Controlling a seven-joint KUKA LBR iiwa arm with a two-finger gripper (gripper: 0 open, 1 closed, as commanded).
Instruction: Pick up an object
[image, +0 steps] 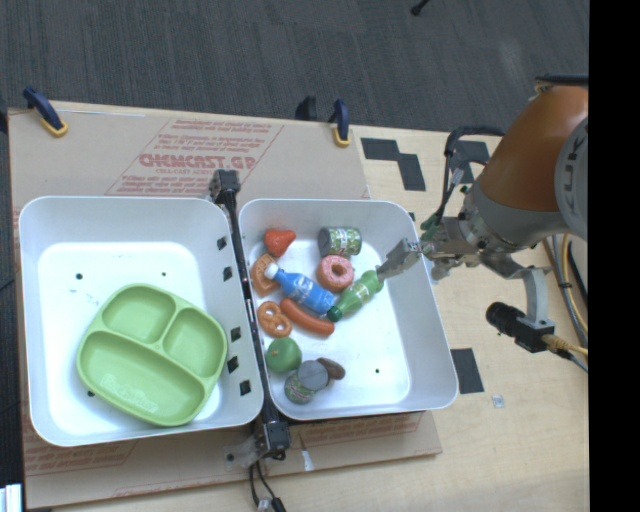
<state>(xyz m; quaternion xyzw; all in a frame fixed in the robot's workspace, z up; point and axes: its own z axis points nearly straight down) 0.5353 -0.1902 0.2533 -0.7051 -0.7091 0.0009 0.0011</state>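
At centre frame, the right-hand bin (425, 350) holds crowded toy food. Largest, the arm (530, 160) enters from the right; its gripper (400, 257), whose state I cannot tell, hovers touching nothing over the green bottle (357, 293). Risk: packed neighbours like the pink donut (335, 271) block a clean grasp.
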